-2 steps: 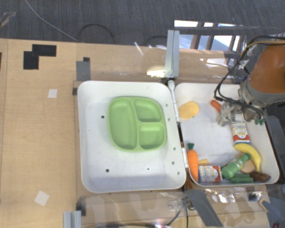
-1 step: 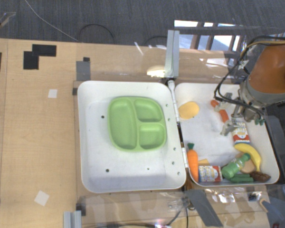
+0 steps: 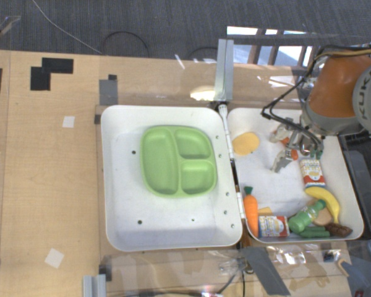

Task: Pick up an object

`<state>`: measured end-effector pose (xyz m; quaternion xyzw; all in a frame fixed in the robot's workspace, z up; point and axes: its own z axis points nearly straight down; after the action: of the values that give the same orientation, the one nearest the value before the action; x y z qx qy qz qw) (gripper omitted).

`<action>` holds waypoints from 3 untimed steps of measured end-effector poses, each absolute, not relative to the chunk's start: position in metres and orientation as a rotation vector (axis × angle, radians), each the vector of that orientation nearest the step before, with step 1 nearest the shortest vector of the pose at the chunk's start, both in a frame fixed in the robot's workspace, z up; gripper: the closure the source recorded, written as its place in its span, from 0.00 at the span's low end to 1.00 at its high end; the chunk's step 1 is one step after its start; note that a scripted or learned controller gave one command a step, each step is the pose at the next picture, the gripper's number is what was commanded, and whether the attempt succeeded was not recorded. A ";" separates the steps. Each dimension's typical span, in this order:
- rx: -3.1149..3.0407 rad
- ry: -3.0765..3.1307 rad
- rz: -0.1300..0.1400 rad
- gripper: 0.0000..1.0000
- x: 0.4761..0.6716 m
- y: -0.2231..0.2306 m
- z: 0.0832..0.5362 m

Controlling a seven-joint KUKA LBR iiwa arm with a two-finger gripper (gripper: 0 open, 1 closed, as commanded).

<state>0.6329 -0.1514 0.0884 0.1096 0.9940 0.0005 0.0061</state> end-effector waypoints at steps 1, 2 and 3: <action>0.334 3.096 0.000 1.00 0.637 -0.151 0.104; 0.201 3.110 0.004 1.00 0.643 -0.071 0.221; 0.212 3.122 0.002 0.00 0.640 -0.075 0.215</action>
<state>0.6401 -0.0749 0.2145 0.0676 0.9977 0.0006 0.0061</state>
